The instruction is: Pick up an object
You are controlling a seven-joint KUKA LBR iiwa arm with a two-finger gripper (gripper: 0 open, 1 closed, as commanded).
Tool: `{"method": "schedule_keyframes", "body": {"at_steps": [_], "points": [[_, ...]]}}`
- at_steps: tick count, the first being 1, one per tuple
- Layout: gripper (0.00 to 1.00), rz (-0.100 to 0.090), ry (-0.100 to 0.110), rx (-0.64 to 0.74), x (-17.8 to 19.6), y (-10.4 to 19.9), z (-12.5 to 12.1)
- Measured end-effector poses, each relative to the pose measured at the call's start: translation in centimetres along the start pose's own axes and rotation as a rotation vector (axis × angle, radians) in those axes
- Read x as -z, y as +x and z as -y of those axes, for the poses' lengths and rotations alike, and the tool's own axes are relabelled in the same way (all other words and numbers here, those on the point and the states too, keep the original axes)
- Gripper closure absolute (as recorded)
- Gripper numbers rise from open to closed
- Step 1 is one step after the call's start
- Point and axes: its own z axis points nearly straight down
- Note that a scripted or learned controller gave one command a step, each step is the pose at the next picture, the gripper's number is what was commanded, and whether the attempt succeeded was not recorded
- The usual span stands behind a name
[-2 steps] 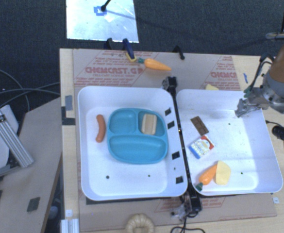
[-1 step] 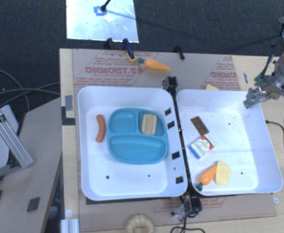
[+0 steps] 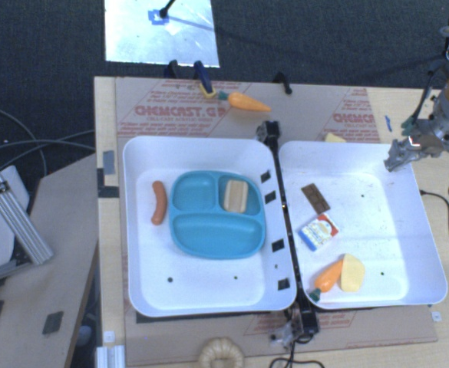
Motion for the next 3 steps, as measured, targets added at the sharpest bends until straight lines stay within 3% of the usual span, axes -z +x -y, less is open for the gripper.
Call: {"method": "schedule_keyframes", "body": {"at_steps": [2,3], "points": [[1.0,-0.003,0.004,0.004,1.4,10.2,4.9],[1.0,-0.003,0.006,0.002,-1.0,14.6,7.6]]}}
